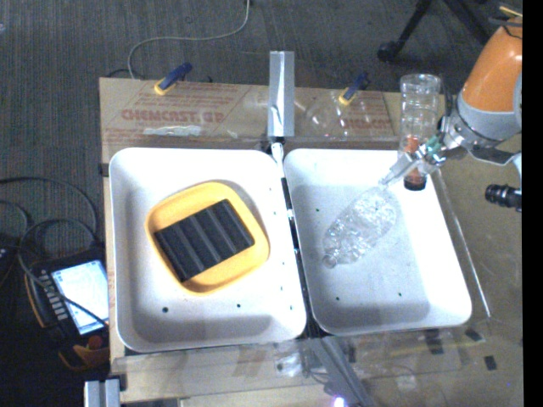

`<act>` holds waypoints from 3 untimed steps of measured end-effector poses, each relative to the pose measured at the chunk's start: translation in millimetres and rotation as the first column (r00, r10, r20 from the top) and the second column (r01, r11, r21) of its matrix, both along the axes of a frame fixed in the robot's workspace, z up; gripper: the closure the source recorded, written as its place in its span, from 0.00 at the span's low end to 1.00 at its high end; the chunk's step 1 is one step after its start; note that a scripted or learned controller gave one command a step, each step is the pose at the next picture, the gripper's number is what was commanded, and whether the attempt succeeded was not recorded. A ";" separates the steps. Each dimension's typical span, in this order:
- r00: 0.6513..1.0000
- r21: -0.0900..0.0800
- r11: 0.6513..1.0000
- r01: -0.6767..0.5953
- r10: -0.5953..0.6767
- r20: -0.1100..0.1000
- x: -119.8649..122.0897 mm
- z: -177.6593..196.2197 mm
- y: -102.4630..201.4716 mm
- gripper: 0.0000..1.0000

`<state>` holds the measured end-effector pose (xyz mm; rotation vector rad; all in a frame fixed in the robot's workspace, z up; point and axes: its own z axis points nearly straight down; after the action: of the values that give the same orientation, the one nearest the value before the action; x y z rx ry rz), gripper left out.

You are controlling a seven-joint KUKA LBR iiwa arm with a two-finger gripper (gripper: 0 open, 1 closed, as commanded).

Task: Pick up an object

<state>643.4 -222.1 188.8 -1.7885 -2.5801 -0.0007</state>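
Camera view: clear plastic bottle (363, 225) lies tilted in right bin (441, 295), neck near jaws; jaw state cannot be told.

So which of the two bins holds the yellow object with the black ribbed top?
The left bin, the one farther from the arm. The yellow object lies in its middle, while the right bin holds a clear crumpled plastic bottle instead.

Even, fairly bright light from overhead reaches my two white bins (127, 227), which look nearly washed out. Shadows are faint and soft. The dark floor (51, 41) stays dim. The picture is slightly grainy and soft throughout.
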 end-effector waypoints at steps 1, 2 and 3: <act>0.977 -0.004 0.977 -0.213 0.213 0.002 25.7 -27.4 0.4 0.00; 0.911 0.016 0.911 -0.412 0.412 -0.014 18.0 -94.3 2.9 0.00; 0.911 0.020 0.911 -0.412 0.412 -0.015 17.6 -86.8 5.0 1.00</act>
<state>661.0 -217.0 102.0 -1.1944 -2.8763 -0.0050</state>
